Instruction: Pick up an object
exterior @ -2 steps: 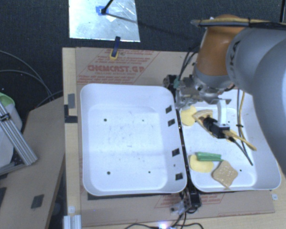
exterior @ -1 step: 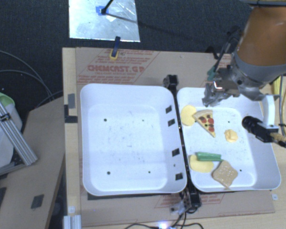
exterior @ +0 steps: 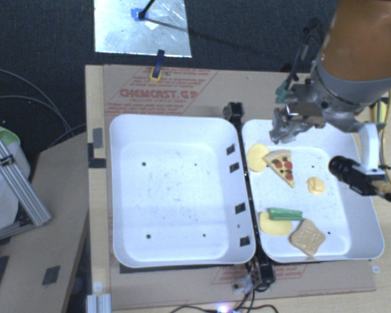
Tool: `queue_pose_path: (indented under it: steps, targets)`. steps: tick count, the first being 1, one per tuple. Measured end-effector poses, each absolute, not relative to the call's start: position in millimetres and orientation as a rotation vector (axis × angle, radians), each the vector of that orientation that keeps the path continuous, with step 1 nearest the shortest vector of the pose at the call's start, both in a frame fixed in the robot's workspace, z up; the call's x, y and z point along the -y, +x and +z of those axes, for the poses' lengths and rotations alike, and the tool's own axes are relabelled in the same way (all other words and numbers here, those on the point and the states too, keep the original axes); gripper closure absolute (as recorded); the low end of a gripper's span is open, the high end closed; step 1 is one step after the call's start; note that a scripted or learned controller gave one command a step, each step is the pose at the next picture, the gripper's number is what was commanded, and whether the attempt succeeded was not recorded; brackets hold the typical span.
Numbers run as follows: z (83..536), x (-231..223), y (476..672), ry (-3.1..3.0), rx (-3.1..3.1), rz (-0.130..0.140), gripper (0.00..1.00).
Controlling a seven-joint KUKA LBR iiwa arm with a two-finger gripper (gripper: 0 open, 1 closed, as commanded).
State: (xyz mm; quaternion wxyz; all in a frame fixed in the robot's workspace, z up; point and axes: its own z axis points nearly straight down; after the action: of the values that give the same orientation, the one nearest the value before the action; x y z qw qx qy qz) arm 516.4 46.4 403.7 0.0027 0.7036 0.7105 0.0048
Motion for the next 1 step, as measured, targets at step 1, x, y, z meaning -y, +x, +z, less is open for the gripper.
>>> queue_pose_path:
  steps: [1]
  targets:
    - [415.4, -81.6, 486.2, 2.211, -2.229, 0.008, 1.00]
